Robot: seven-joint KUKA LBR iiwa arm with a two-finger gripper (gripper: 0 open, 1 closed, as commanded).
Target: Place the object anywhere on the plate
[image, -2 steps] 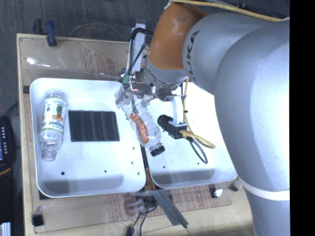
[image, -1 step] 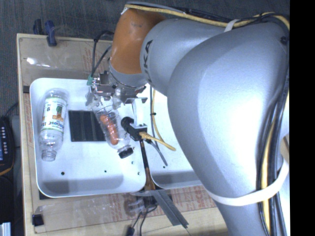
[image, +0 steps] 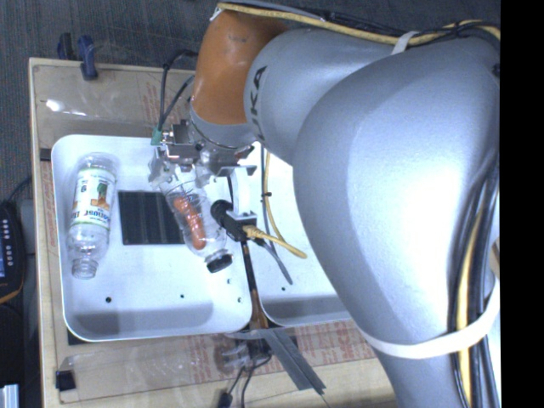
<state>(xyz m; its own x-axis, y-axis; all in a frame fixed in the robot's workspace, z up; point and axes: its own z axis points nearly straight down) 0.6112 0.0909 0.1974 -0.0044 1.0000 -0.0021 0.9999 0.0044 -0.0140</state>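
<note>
My pincer (image: 189, 177) grips a small bottle (image: 194, 219), its length angled beside the dark plate (image: 149, 218).

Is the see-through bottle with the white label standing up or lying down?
Lying down. The clear plastic bottle with the white label rests on its side on the floor of the left white bin, beside the dark square plate.
</note>
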